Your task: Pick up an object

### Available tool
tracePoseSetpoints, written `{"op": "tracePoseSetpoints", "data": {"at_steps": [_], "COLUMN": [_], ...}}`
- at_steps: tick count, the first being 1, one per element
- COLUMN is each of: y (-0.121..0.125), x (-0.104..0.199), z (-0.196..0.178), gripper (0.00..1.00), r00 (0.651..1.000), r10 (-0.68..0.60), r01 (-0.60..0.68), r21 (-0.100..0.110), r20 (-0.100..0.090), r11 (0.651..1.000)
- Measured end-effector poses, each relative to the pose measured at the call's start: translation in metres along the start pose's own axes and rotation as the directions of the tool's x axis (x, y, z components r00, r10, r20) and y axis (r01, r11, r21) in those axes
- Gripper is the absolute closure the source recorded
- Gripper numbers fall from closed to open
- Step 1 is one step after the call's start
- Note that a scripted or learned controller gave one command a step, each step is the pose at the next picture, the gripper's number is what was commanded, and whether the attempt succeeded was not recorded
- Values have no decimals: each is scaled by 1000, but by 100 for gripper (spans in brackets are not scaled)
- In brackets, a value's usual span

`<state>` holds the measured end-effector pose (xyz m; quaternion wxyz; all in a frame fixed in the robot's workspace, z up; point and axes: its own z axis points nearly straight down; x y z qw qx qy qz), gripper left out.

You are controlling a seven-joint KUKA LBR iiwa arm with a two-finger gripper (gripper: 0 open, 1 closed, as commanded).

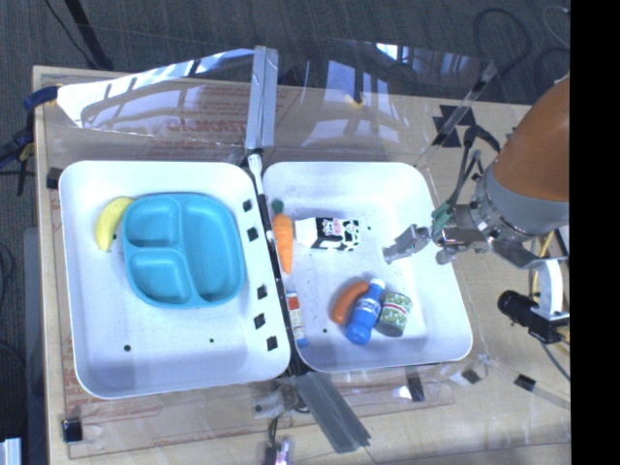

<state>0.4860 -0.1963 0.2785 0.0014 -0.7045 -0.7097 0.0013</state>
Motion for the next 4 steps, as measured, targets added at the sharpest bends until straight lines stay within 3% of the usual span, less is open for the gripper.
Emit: {"op": "tracePoseSetpoints", "data": {"at_steps": [1,2,3,4], "y": [-9,9,11,80], "x": [30,-2,-1,23], "z": [98,186,176,69], "gripper": [0,0,100,100], "r00": [987,974,975,998], "r10": [163,227,221,67], "r01": [-163,-227,-221,-67], "r21": [0,-5,-7,-4], "r20": [0,-2,-1,0], "r11": [987,974,975,998]}}
